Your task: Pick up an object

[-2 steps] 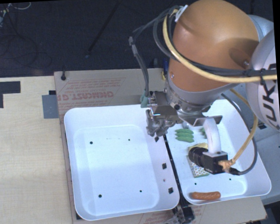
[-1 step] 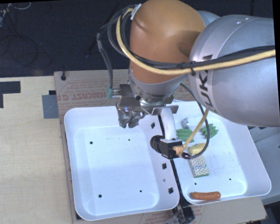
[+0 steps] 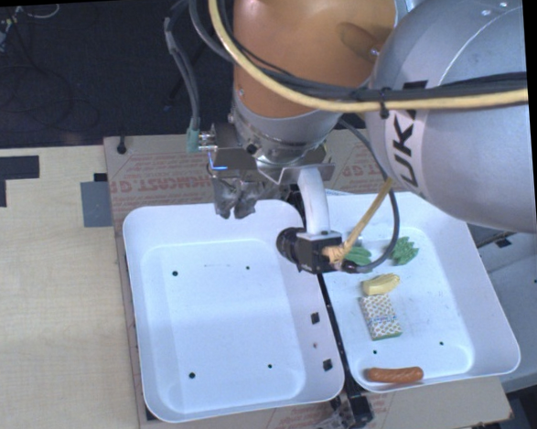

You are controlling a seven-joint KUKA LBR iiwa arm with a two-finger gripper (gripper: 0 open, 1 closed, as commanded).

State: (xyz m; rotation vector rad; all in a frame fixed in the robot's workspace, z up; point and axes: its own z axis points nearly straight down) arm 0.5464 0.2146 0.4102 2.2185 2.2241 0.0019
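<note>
Up at the far rim of the left bin (image 3: 220, 313), poised over the white edge: the gripper (image 3: 236, 202), carried by the big grey arm (image 3: 462, 104) with its orange band (image 3: 311, 41), coming in from the right. Jaws pointing down, dark against the cardboard. Open or closed? Impossible to tell from this angle.

Now across to the right bin (image 3: 483, 331), home to everything worth picking. Toward the far side, a green leafy piece (image 3: 404, 251), and just left of it, close to the divide between the bins, a second scrap of green (image 3: 357, 254). Joined or separate, hard to say. Just below those, a small yellow piece (image 3: 381, 285), lying flat at a slight tilt. Right under that, nearly touching, a little rectangular patterned block (image 3: 380, 317), pale with fine speckling. Then down by the near rim, well apart from the others, a reddish-brown sausage (image 3: 394, 374), stretched crosswise along the wall.

All of these well away from the gripper, over on the other side of the gap between the bins.

Under both bins, a brown cardboard sheet (image 3: 156, 180) with red print. Off to the left, pale worktop (image 3: 46, 316) with a few dark patches (image 3: 5, 177).
</note>
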